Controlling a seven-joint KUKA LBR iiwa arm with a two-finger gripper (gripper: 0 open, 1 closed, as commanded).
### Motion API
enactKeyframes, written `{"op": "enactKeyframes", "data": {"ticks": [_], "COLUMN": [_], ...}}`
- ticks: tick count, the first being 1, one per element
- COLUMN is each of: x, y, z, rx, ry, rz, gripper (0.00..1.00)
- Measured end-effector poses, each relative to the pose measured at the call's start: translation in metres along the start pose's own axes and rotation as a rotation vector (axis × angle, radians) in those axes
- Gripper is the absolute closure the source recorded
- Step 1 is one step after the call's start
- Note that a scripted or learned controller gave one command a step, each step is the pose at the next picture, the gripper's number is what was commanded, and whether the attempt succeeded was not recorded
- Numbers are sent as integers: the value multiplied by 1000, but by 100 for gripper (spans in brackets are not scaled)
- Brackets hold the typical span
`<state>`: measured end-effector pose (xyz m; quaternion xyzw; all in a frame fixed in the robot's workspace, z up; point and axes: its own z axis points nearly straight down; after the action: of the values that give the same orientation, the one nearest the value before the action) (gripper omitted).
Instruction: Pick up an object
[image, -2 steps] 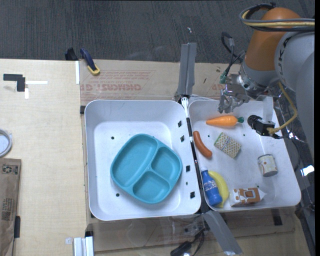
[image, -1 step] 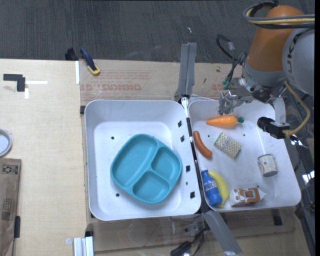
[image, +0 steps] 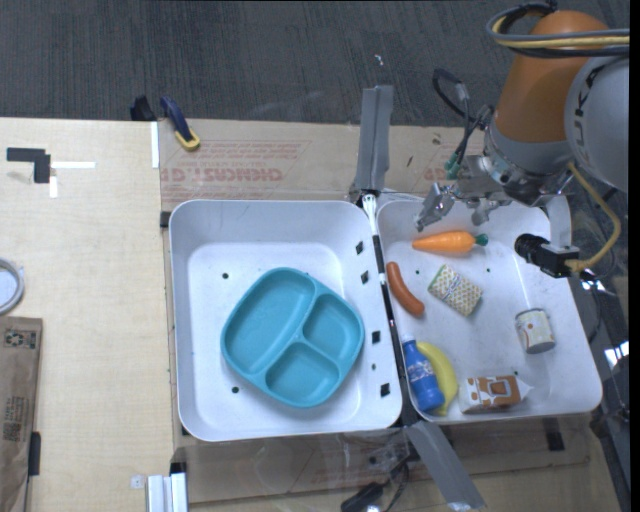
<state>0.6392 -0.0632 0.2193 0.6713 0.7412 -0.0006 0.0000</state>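
Observation:
My gripper (image: 458, 211) hangs over the far end of the right bin (image: 560, 300), open, with nothing between its fingers. Just below it lies an orange carrot (image: 443, 241) with a green stub, apart from the fingertips. Further forward in the same bin are a red sausage (image: 404, 288), a patterned white-green block (image: 455, 290), a small cylindrical can (image: 535, 330), a blue bottle (image: 420, 378), a banana (image: 441, 371) and a small brown carton (image: 493, 393).
The left bin (image: 200, 300) holds a blue divided plate (image: 292, 337). A grey divider post (image: 375, 140) rises behind the bins' shared wall. A black cable connector (image: 545, 254) hangs over the right bin's right side.

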Motion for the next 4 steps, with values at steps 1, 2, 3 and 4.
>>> {"op": "enactKeyframes", "data": {"ticks": [1, 2, 3, 4], "x": [-8, 14, -39, -52], "y": [20, 21, 16, 14], "z": [-116, -19, 71, 113], "rx": [-2, 2, -1, -24], "ry": [-1, 0, 0, -11], "rz": [-86, -25, -314, -413], "gripper": [0, 0, 0, 0]}}
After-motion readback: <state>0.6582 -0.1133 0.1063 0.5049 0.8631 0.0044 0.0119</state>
